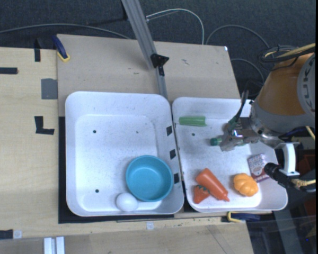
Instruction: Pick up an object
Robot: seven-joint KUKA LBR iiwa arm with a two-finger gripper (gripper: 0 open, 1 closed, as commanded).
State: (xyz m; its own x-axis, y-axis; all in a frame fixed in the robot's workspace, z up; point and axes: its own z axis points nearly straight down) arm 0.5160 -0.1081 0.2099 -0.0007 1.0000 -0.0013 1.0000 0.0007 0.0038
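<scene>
My gripper hangs low over the middle of the right bin, reaching in from the right. Its two teal-tipped fingers stand apart, open, with only bare bin floor between them. A green cylinder lies just to the upper left of the gripper, apart from it. Toward the bin's front lie an orange carrot-shaped toy with a small red piece beside it, and an orange lumpy toy. A small printed packet sits at the right wall, under the arm.
The left bin holds a blue bowl at its front right and a white ball touching the bowl's front. A grey pole slants down to the divider between the bins. Cables trail behind the bench.
</scene>
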